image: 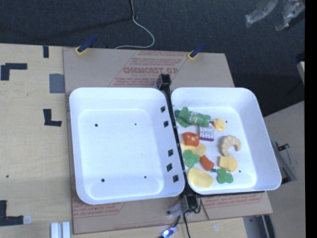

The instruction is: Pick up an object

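Note:
The right bin (pixel 246 109) holds several toy foods. Among them are a green bottle-shaped piece (pixel 191 117), a small purple and white box (pixel 206 133), a red piece (pixel 190 139), a tan croissant (pixel 230 143), an orange carrot (pixel 207 163), a ridged yellow piece (pixel 228 163), a green broccoli (pixel 224 176) and a yellow lemon shape (pixel 200 178). My gripper (pixel 275 15) hangs at the top right, far beyond the bins and over the dark floor. Its pale fingers (pixel 258 13) are spread open with nothing between them.
The left bin (pixel 119 148) sits against the right one on a cardboard sheet (pixel 143 71) held by two clamps (pixel 85 45). A white cable (pixel 141 26) runs down from the top. Black clips (pixel 171 152) line the seam between the bins.

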